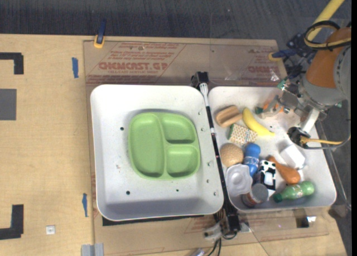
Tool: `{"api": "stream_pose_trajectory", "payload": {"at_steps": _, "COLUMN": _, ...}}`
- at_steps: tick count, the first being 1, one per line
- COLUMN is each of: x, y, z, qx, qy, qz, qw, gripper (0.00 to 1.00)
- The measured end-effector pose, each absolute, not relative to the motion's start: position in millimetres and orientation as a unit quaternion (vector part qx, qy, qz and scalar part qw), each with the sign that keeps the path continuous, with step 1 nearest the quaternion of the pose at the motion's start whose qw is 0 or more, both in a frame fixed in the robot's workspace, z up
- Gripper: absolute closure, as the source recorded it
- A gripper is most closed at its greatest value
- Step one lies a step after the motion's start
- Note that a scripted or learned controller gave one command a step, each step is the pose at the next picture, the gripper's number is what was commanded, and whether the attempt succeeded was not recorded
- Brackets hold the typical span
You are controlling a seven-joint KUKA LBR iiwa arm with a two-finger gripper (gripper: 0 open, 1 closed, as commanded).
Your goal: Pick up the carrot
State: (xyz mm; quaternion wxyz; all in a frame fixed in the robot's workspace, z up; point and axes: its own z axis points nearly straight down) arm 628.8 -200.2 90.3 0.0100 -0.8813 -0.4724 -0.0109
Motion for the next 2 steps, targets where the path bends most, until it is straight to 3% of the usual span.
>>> {"api": "stream_pose_trajectory", "payload": {"at_steps": 1, "x": 642.4, "y": -195, "z": 88, "qx": -0.940, "qy": -0.341, "qz": 0.0134, "qw": 0.024, "gripper": 0.00}}
{"api": "stream_pose_trajectory", "payload": {"at_steps": 2, "x": 646.9, "y": -185, "z": 90, "qx": -0.983, "qy": -0.177, "qz": 0.0203, "qw": 0.033, "gripper": 0.00}}
